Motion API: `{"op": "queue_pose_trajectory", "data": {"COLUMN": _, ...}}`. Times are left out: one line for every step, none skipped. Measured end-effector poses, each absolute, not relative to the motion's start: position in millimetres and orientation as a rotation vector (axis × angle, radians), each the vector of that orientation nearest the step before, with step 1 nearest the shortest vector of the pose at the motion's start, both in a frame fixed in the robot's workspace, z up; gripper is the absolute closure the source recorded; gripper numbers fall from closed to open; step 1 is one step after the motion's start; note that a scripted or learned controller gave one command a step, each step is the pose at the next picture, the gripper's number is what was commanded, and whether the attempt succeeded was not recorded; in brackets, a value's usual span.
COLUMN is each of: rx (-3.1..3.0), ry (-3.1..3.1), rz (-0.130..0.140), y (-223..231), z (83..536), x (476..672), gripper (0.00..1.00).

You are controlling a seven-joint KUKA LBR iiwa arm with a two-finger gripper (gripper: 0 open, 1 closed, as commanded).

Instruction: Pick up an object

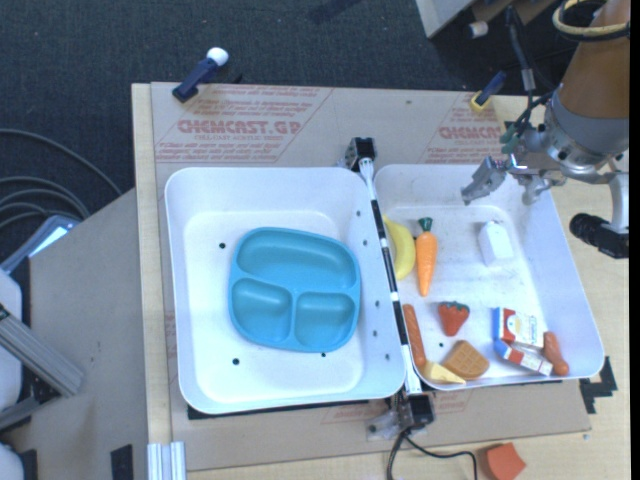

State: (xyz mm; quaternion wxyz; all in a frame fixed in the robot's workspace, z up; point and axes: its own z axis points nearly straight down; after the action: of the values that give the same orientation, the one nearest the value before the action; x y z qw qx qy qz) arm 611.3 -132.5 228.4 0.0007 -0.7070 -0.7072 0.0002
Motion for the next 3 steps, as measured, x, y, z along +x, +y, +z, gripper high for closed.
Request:
{"op": "queue_pose_trajectory", "data": {"rx": -2.22, "ry": -2.219, "rz": 0.002, "y": -141, "z": 126, "x": 590.7, "gripper": 0.0}}
{"op": "queue_pose_trajectory", "data": {"rx": -2.219, "ry": -2.22, "rz": 0.002, "y": -110, "z": 84, "x": 574.8, "gripper": 0.0}}
{"op": "queue_pose_trajectory", "data": {"rx": -2.222, "ry": -2.22, "rz": 0.0, "y": -111, "z": 94, "x": 575.3, "gripper": 1.0}}
